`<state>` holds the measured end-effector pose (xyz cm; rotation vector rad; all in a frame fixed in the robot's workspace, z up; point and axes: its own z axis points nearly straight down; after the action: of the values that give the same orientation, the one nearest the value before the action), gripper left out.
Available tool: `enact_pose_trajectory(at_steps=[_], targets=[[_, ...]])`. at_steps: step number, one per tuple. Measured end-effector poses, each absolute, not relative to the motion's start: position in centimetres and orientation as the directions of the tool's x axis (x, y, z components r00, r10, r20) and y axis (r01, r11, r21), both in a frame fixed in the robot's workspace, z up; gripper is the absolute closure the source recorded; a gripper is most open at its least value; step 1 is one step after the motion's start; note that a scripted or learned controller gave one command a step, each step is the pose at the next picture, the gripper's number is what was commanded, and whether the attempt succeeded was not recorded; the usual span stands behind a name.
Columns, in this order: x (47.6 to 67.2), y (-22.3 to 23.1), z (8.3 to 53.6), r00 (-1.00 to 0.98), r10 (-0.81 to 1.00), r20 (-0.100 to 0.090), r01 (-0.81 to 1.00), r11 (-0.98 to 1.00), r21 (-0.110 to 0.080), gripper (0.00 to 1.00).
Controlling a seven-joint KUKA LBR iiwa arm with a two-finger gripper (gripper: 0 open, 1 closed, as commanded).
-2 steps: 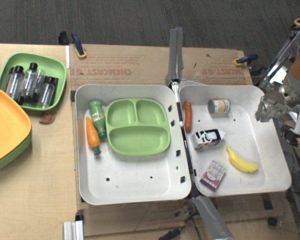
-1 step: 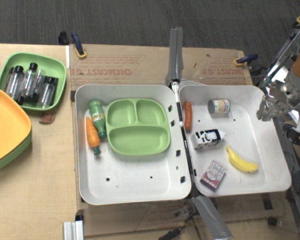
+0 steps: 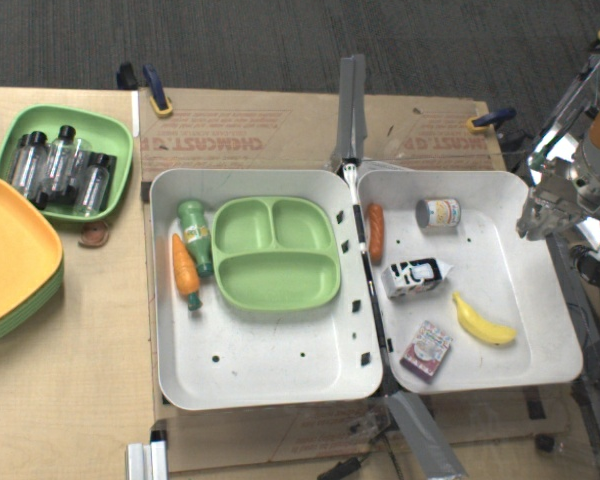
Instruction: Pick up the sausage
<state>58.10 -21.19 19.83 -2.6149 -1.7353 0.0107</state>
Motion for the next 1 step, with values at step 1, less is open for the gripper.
enact_pose_trajectory(at_steps=[1], targets=[[58.07,-21.3,20.61,0.388,0.922,-0.005,0.922,-0.388,-0.008,1.0]])
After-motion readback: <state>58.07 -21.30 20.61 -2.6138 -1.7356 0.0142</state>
